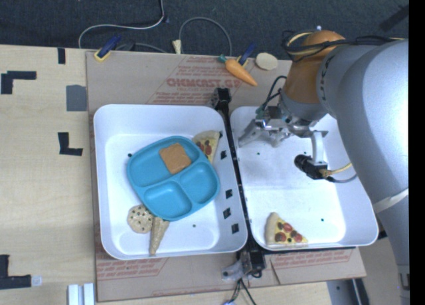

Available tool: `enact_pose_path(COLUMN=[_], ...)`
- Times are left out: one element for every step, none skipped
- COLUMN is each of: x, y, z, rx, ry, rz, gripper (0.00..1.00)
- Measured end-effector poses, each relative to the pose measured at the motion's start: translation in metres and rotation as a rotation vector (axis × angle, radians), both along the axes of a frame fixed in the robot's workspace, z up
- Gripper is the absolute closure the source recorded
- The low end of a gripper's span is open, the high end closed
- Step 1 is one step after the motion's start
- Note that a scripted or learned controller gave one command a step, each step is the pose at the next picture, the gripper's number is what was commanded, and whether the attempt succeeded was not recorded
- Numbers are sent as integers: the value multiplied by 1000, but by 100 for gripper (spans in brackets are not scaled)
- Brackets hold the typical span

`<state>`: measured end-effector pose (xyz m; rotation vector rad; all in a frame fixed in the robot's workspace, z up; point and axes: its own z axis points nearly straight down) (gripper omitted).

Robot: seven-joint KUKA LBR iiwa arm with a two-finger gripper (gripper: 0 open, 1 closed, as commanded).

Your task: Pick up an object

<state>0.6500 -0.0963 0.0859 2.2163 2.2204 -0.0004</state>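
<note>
My gripper (260, 136) is low over the far left part of the right bin (332, 197). Its two metal fingers (247, 132) are spread open, and only bare bin floor shows between them. A toy pizza slice (284, 229) lies near the front edge of the right bin, well away from the gripper. In the left bin (109, 164) a blue divided plate (174, 179) holds a brown toast piece (175, 157). A second pizza slice (208, 143) lies at the plate's far right corner. A cookie (139, 218) and a cone (157, 232) lie in front of the plate.
A toy carrot (239, 71) and a pale round piece (267, 61) lie on the cardboard behind the bins. A black divider rail (231, 164) runs between the two bins. The arm's large grey body (378, 117) overhangs the right bin's right side.
</note>
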Motion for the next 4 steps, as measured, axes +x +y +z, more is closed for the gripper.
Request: enact_pose_path(x=[19,19,19,18], y=[-13,-12,-12,0], z=[0,10,10,-1], rx=[4,1,0,-3], ry=[2,0,0,5], rz=[1,2,2,0], gripper=[0,100,0,0])
